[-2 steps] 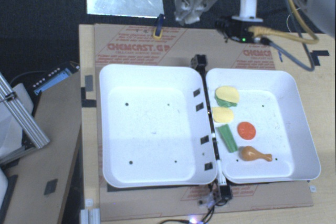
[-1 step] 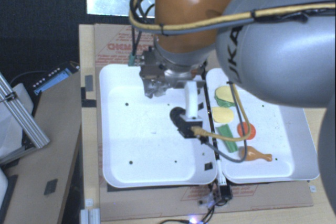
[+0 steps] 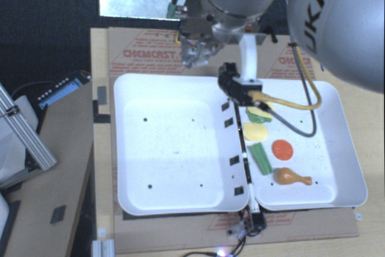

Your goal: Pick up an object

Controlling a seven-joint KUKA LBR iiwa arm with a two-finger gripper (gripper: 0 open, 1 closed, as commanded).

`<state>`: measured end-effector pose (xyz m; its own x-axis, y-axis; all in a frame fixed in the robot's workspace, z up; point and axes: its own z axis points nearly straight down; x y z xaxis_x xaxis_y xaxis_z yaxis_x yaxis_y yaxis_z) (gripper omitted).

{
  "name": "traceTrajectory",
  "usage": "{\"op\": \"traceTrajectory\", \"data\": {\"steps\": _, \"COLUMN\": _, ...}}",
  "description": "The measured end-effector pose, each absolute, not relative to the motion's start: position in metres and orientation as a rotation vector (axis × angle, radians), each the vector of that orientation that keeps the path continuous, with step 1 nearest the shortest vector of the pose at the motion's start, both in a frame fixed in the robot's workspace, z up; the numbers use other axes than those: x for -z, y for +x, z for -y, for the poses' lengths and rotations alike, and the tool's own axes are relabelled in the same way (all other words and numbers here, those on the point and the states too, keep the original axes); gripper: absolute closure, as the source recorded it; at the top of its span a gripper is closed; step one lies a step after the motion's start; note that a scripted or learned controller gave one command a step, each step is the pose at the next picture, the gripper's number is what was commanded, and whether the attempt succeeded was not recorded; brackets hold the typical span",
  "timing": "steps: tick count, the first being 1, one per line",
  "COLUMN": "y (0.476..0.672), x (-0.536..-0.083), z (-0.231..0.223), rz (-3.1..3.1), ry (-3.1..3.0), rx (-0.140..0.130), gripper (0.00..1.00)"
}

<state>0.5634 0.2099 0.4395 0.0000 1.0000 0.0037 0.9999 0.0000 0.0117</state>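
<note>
We see the grey arm [image 3: 337,15] reaching over the far side of the bench, above a printed cardboard sheet [image 3: 144,48] that bears the left bin [image 3: 168,147] and the right bin [image 3: 352,147]. The gripper [image 3: 195,51] hangs over the far rim of the left bin, and we cannot tell how its jaws stand. Everything worth picking lies in the right bin, across the divider and well toward the near side from the gripper. A toy drumstick [image 3: 290,177] lies crosswise with its thin end to the right. A green stick [image 3: 261,158] runs far to near along the divider. Between them and the gripper sit an orange-red disc [image 3: 283,150] and a yellow piece [image 3: 255,132].

We judge the disc has the most room around it.
</note>
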Motion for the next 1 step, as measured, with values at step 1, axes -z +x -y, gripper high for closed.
{"op": "traceTrajectory", "data": {"steps": 1, "y": 0.5992, "x": -0.4931, "z": -0.2356, "rz": -2.225, "ry": 2.212, "rx": -0.015, "gripper": 1.00}}
